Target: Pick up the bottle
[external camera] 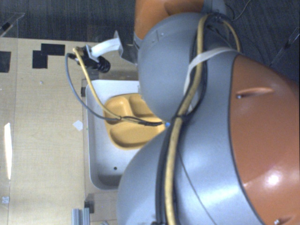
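A yellow, rounded plastic object (pixel 125 123) lies in the white bin (pixel 97 170), near the bin's far end. The arm covers its right part, so I cannot tell whether it is the bottle. The grey and orange arm (pixel 211 125) looms close to the camera and covers most of the bin and everything to the right. A yellow cable and a dark cable (pixel 88 86) loop from the arm across the bin's left rim and over the yellow object.
A white bracket with a black fitting (pixel 104 50) juts out at the bin's far left corner. The pale wooden bench (pixel 42 135) lies to the left, with black markers (pixel 47 55) near its far edge.
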Motion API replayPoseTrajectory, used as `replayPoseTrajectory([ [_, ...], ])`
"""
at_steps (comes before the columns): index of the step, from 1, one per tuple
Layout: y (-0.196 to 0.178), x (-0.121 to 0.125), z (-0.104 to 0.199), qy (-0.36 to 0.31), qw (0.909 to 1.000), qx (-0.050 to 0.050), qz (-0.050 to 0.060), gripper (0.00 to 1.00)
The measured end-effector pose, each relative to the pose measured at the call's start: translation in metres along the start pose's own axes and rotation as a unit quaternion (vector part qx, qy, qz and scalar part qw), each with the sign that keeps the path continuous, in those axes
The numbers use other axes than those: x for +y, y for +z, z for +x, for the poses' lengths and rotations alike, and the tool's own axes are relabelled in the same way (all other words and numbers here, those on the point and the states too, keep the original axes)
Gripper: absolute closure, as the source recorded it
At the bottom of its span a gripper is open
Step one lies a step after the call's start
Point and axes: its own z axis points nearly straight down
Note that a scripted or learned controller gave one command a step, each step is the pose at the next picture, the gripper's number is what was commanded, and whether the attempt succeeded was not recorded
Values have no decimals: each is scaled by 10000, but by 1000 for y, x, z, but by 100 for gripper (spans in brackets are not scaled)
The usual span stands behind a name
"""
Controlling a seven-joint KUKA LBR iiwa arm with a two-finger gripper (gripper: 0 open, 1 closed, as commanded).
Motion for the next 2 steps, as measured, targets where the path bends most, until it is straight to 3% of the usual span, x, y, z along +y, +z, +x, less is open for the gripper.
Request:
replayPoseTrajectory([
  [1, 60, 27, -6, -10, 10000, -11, -10, 100],
  [2, 22, -16, -70, -381, 9993, -4, -1, 100],
])
